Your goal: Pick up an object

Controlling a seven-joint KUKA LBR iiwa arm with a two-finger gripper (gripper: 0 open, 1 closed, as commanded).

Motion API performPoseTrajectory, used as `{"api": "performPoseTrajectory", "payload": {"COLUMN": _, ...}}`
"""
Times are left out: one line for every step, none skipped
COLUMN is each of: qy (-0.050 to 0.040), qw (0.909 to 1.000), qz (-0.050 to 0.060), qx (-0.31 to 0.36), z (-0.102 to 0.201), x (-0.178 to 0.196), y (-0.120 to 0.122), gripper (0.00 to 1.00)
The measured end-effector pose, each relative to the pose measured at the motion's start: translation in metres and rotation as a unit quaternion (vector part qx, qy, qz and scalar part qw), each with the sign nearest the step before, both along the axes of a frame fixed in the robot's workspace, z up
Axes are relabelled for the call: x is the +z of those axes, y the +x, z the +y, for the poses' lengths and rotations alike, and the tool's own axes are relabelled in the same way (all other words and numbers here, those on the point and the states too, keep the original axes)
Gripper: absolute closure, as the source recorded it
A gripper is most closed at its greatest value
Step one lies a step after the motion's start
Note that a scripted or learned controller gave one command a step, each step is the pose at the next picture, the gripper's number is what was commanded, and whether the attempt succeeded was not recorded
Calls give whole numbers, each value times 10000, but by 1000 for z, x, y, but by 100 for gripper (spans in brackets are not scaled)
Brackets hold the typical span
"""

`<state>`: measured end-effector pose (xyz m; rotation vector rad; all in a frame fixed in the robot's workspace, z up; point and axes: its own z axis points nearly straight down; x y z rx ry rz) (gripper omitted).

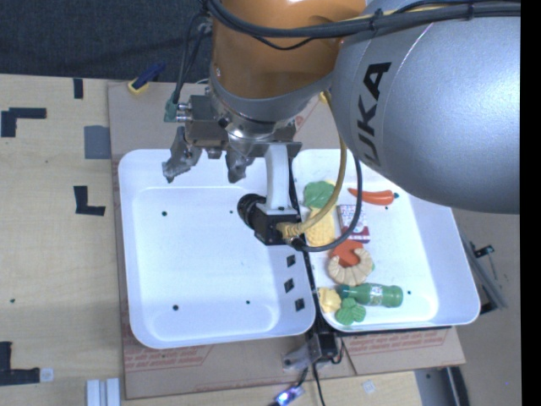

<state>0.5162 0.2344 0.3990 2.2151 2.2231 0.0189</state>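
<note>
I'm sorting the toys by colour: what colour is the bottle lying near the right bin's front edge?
Green, with a yellowish cap end; the bottle shows clearly in the camera view.

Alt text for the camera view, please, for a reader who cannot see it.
A grey and orange arm hangs its gripper, fingers apart and holding nothing, over the left bin. The right bin holds toy food, including a red chilli and a green bottle.

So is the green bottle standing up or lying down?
Lying down. The green bottle rests on its side in the right bin, cap end pointing right.
</note>
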Motion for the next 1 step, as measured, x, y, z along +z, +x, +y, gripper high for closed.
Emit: {"api": "performPoseTrajectory", "payload": {"qy": 0, "qw": 10000, "qz": -12, "qx": -4, "z": -1, "x": 143, "y": -2, "gripper": 100}}
